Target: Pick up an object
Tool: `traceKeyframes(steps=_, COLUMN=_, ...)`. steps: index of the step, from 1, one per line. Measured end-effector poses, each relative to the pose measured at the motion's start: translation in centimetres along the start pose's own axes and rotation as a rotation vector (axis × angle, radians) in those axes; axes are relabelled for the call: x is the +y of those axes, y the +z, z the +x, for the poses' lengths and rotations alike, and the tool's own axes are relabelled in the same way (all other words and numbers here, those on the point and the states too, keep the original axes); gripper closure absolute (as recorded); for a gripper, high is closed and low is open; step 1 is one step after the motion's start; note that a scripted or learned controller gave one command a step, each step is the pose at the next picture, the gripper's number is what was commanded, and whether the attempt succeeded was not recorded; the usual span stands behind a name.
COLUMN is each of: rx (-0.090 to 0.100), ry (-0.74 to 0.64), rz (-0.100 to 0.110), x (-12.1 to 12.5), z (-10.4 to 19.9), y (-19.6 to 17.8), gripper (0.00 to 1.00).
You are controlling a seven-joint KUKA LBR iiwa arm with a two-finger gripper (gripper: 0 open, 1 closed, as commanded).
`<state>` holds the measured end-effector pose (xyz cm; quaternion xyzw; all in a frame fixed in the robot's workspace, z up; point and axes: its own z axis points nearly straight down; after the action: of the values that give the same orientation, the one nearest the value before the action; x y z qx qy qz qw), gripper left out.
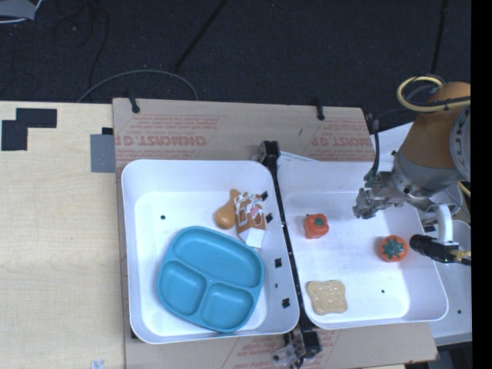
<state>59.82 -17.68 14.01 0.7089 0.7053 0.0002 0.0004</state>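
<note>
1. Two white bins sit side by side on the bench: the left bin (142, 206) and the right bin (346, 183).
2. The left bin has a big blue plate (209, 277) with three sections. It lies in the lower part of the bin.
3. Just above the plate is a small brown and white toy (247, 214). It looks like a little house, but it is too small to tell for sure. Its lower edge is just beside the plate's rim.
4. The right bin has three small things, well apart from each other. A red toy (315, 225) sits near the left wall. An orange toy with a green top (393, 248) sits near the right wall. A tan slice of toast (327, 297) lies flat near the front wall.
5. The grey arm (434, 148) reaches in from the right. The gripper (367, 204) is over the right bin, between the red toy and the orange toy and a bit above them.
6. Nothing shows between its tips. I cannot tell if it is spread or closed.
</note>
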Motion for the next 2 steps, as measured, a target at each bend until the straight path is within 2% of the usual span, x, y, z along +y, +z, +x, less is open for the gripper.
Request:
traceKeyframes(steps=1, rx=0.000, ry=-0.008, rz=-0.001, x=-0.3, z=0.2, y=-6.2, gripper=1.00)
traceKeyframes(steps=2, rx=0.000, ry=-0.007, rz=-0.001, x=-0.2, z=0.1, y=-10.2, gripper=1.00)
